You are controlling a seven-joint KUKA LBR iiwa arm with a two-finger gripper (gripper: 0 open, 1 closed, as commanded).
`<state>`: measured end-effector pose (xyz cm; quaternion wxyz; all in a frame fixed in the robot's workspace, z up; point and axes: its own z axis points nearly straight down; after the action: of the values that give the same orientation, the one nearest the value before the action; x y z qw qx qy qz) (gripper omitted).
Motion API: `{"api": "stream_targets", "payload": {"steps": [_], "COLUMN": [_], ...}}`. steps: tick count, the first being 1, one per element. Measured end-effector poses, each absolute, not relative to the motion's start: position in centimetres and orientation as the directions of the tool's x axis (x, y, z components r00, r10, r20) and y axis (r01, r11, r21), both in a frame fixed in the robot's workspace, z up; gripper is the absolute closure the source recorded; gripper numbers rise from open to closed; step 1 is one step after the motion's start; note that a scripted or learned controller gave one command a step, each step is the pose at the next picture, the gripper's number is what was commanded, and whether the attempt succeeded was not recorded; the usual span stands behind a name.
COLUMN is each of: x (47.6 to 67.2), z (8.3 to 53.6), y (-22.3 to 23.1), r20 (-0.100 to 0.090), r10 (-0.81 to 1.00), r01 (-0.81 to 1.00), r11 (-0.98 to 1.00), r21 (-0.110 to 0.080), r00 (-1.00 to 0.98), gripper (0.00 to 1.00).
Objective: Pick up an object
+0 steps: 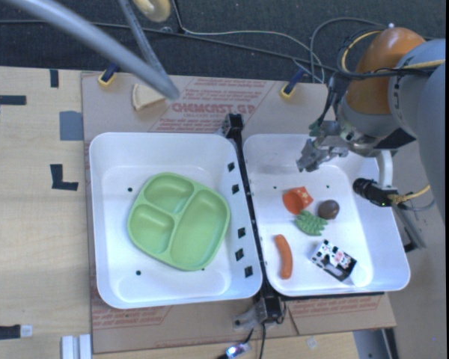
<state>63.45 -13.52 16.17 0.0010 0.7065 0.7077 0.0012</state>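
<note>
Our gripper (312, 159) over the right bin (374, 275)
We cannot tell its grip; the orange piece (298, 199) lies just below.

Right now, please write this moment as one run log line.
pincer: above right bin, holds nothing | nearest: orange piece | green tray: left bin

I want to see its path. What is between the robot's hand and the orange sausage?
In the camera view, the red-orange piece and the green leafy toy lie between the hand and the orange sausage.
</note>
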Motion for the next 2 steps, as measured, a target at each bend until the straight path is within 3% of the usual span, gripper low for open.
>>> {"api": "stream_targets", "payload": {"steps": [2], "x": [64.1], "z": [26.3], "y": [-13.5], "r20": [-0.001], "r10": [1.0], "r01": [1.0], "r11": [0.002], "r21": [0.003], "r00": [-0.002], "gripper": [1.0]}}
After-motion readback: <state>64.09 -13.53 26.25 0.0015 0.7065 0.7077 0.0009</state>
